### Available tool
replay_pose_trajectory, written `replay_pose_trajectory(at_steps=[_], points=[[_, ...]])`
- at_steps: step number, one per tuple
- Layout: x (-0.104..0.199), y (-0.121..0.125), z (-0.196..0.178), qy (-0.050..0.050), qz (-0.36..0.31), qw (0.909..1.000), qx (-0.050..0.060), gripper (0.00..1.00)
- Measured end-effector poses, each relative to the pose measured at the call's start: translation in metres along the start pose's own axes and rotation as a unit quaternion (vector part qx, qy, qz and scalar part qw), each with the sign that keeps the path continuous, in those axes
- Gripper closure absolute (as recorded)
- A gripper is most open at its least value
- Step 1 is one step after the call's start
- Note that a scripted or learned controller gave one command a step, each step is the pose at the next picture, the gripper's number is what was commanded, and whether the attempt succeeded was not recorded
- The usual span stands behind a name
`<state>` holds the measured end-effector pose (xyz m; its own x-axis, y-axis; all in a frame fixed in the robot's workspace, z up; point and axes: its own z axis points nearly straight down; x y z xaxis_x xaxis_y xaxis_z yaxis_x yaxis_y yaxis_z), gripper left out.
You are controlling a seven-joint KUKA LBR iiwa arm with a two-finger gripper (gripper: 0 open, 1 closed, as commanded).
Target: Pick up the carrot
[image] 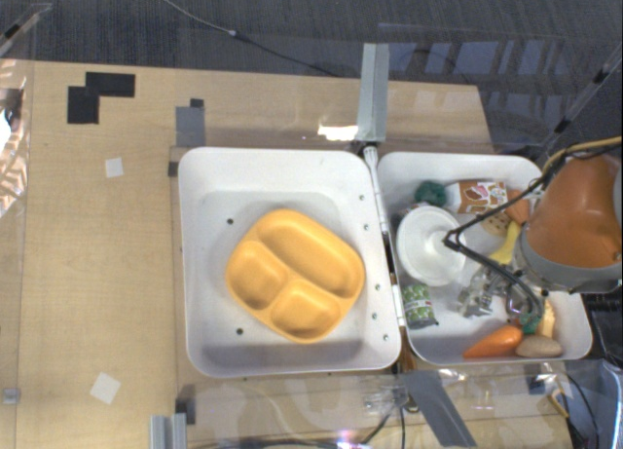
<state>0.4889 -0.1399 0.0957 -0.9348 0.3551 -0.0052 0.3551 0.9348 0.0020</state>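
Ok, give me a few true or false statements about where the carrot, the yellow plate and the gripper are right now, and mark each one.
1. The carrot lies in the right bin. True.
2. The yellow divided plate sits in the right bin. False: it sits in the left bin.
3. The carrot lies on the yellow divided plate. False: it lies near the right bin's front edge, beside a beige item.
4. The gripper is over the right bin. True.
5. A white round dish sits in the right bin. True.
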Motion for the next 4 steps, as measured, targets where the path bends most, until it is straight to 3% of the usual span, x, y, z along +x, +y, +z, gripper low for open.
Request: replay_pose_trajectory(at_steps=[1, 2, 3, 4], points=[[0.017, 0.046, -0.015, -0.001, 0.076, 0.9971, -0.001, 1.0], [0.013, 0.04, -0.018, -0.008, 0.081, 0.9967, 0.002, 0.0], [0.009, 0.025, -0.031, -0.001, 0.258, 0.966, 0.0, 0.0], [0.014, 0.037, -0.054, 0.0, 0.521, 0.8535, 0.0, 0.0]])
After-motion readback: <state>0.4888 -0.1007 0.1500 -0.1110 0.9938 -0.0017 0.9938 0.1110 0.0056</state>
